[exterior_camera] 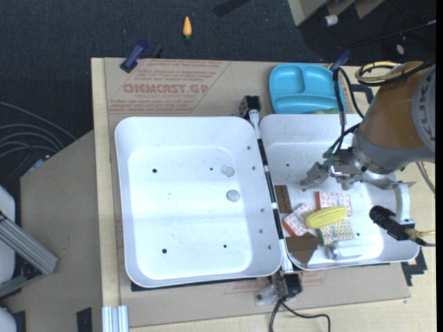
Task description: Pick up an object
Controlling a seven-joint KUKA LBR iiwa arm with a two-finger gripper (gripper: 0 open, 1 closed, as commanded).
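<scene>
- Camera view: two shallow white bins with rounded corners and a smooth, glossy look sat side by side on a pale bench [173, 88] printed with red lettering.
- The left bin [138, 151] held two small, round, greyish discs [230, 184] near its middle right, and dark dots marked its floor; much open floor lay around them.
- The right bin [291, 137] held a cluster in its lower half: a yellow, ridged, corn-shaped object [326, 217], lying across flat printed packets [333, 200] in red and white, with a brown flat piece [302, 243] at the lower left and a pale oblong item [349, 249] near the lower rim.
- The grey arm [398, 126], with its broad orange band, reached in from the right over the upper part of the right bin.
- The gripper [320, 173] hung over bare white floor above and left of the cluster; its metal fingers [313, 177] pointed left and appeared slightly spread, with nothing between them.
- The yellow object lay just below and right of the fingertips, apart from them.
- A light blue, compartmented plastic tray [304, 88] rested against the right bin's upper rim.
- A black clip [250, 105] sat at the seam between the bins.
- Dark carpet [55, 33] surrounded the bench.
</scene>
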